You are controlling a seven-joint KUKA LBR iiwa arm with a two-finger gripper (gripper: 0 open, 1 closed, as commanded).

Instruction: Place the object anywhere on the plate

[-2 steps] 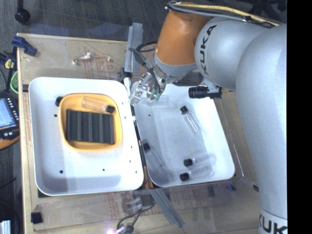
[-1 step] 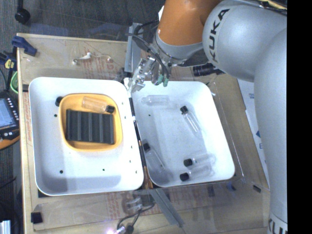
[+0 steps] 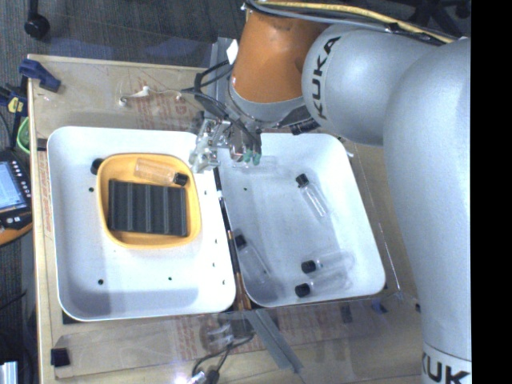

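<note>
Seemingly done placing, one vial (image 3: 158,169) lies on the plate (image 3: 104,206) while the hand (image 3: 228,146), grip unclear, hovers nearby; next it should withdraw.

So there's two bins sitting side by side on the surface (image 3: 104,86). The left bin (image 3: 72,278) has the plate (image 3: 102,198) in it, with a ridged insert (image 3: 148,208) resting on the plate and one vial (image 3: 158,170) lying along the plate's far edge. The right bin (image 3: 360,214) holds the other vials: one (image 3: 312,194) toward the back, one (image 3: 250,258) near the left wall, two (image 3: 324,269) close together at the front. The tool (image 3: 228,144) hangs over the divide between bins (at the far end). A handheld pendant (image 3: 12,194) sits off left.
</note>
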